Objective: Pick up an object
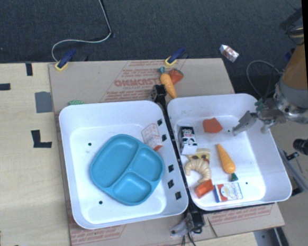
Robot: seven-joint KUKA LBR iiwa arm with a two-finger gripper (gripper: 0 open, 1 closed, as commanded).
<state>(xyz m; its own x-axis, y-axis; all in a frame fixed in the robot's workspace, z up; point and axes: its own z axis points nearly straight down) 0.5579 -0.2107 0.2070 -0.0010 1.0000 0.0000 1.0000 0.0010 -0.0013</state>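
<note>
My gripper (253, 123) hangs over the right edge of the right bin (271, 161), fingers spread apart with nothing between them. In that bin lie a red block (212, 125), a small black-and-white box (187, 137), a croissant (198, 165), an orange carrot (226, 158), a small red piece (204, 188) and a white packet (228, 192). The red block is the closest of these, to the gripper's left. The left bin (73, 147) holds a blue divided plate (127, 168) and a small carton (152, 135).
A second carrot (167, 84) and a red item (176, 76) lie on the cardboard behind the bins. A black divider (171, 150) runs between the bins. Cables (259, 74) loop near the arm at right.
</note>
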